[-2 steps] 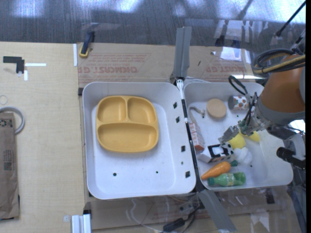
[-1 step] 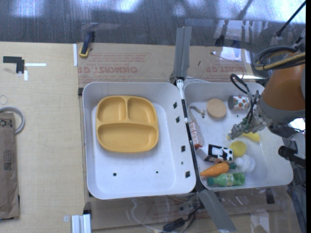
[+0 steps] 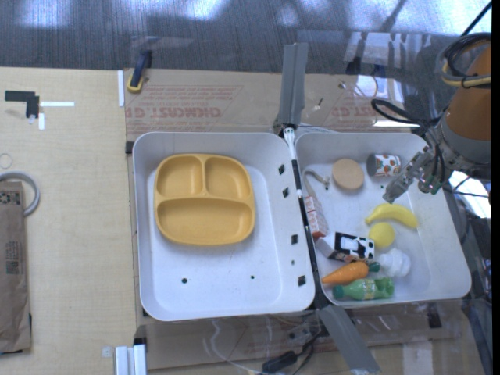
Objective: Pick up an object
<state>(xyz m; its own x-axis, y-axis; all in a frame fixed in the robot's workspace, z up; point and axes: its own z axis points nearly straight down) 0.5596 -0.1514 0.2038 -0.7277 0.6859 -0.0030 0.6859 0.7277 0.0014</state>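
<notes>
Right bin [image 3: 437, 287]: banana [image 3: 393, 215] just below hand [image 3: 402, 184] (grip state unclear), not touching.

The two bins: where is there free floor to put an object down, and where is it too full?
Left bin: bare floor below the yellow plate, toward the near rim. Right bin: crowded around the banana, carrot and green bottle; a small bare patch lies left of the round tan disc.

1 fixed camera above the bench [image 3: 62, 170], slanting down over 2 bins [image 3: 148, 233].
</notes>
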